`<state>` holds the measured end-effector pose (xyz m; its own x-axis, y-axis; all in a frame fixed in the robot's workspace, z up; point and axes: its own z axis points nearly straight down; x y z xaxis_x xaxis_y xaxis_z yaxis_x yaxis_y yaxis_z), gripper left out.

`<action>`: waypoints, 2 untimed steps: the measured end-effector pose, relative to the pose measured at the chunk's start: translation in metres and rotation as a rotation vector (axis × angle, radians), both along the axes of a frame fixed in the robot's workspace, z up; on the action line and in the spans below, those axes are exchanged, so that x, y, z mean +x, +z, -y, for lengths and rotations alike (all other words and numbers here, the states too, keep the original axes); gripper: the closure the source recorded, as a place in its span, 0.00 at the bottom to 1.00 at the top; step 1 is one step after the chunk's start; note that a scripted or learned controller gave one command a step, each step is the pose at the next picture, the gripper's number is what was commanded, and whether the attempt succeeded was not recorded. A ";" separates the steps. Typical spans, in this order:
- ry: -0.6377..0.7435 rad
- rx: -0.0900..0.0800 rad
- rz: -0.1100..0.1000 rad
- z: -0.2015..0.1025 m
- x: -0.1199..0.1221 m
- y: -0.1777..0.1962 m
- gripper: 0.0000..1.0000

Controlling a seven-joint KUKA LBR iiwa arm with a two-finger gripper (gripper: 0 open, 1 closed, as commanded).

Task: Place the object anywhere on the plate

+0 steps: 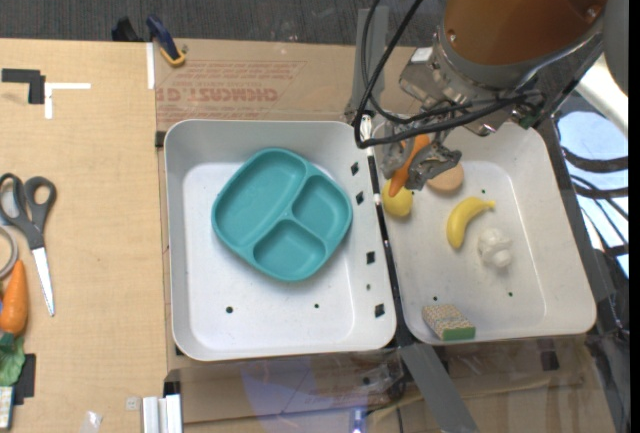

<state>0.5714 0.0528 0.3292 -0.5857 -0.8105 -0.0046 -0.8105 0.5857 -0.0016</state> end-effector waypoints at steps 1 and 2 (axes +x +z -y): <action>-0.002 0.000 -0.002 -0.016 -0.035 0.007 1.00; 0.068 0.000 -0.001 -0.034 -0.062 0.099 1.00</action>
